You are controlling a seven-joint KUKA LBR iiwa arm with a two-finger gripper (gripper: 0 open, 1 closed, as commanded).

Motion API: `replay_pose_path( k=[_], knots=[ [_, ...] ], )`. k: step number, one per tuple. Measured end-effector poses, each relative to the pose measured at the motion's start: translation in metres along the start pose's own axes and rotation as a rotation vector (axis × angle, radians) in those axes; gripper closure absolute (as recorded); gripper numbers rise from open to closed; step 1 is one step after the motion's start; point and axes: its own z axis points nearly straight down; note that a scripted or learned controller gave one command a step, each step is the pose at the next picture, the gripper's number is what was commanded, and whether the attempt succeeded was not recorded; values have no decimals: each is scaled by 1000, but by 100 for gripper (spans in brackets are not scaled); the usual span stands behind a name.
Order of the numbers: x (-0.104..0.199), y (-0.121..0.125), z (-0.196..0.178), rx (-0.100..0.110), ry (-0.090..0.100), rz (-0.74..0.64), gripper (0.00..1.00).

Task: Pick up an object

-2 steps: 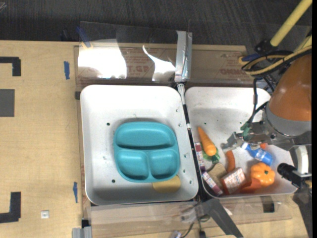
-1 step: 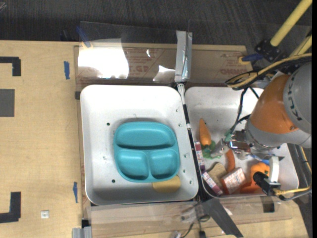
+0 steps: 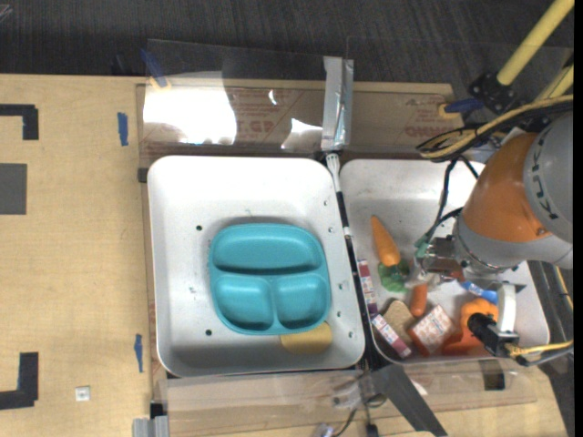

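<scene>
Reaching in from the right, the arm hangs over the right bin, its gripper low among the clutter beside a carrot and a small orange piece. Whether it grips anything cannot be told.

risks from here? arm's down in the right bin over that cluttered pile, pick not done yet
1. Clutter: the small carrot lies tight against the red-and-white packet and other items, so the gripper may well nudge neighbours or take two things.
2. The pile sits close to the right bin's near wall, so a low approach might clip it.
3. The black cable hangs beside the wrist and might snag.
</scene>
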Motion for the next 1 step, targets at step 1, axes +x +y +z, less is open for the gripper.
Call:
replay_pose_path(
  k=[1],
  knots=[
    [67, 49, -83, -7, 0, 59, 100]
  ],
)
